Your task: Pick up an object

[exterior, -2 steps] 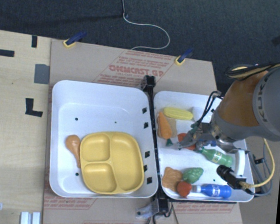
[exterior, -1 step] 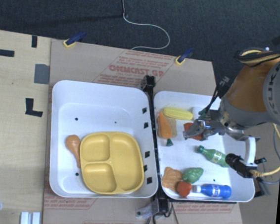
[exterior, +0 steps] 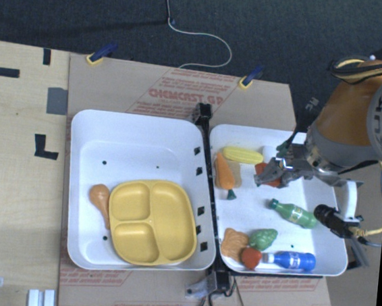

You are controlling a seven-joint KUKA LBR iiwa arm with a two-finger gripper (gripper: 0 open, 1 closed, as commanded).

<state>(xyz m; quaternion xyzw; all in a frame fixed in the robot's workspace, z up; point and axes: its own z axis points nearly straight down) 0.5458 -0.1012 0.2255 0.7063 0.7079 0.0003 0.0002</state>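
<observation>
Cardboard (exterior: 183, 94) under white bins (exterior: 85, 131)

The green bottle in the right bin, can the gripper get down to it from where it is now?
Probably yes. The green bottle lies on its side on bare bin floor, apart from the other items, and the gripper hangs just up and left of it with nothing between them.

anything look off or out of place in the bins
Nothing looks spilled or damaged. The green plastic bottle and the blue-labelled bottle lie on their sides in the right white bin. The yellow divided plate sits askew in the left white bin.
</observation>
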